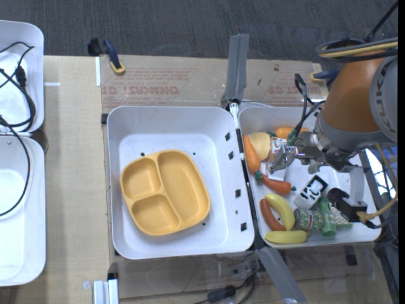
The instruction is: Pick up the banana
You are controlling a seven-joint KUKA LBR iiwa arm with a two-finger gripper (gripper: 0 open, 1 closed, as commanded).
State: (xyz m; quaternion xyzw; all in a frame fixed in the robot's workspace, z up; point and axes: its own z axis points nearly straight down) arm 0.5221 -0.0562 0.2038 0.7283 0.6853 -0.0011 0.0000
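The banana (282,210) is yellow and curved, and lies in the front part of the right bin (248,170). It rests beside a red sausage (269,214) and above another long yellow piece (286,237). My gripper (279,161) hangs over the middle of that bin, up and slightly left of the banana and apart from it. It is close to an orange carrot (252,155) and a red-orange chili (276,184). The arm's grey and orange wrist (354,100) covers the bin's right part.
The left bin (120,182) holds a yellow divided plate (164,192). The right bin also has a pale lemon (259,139), a green bottle (324,215) and a black-and-white tag (310,190). Cables trail at the right edge.
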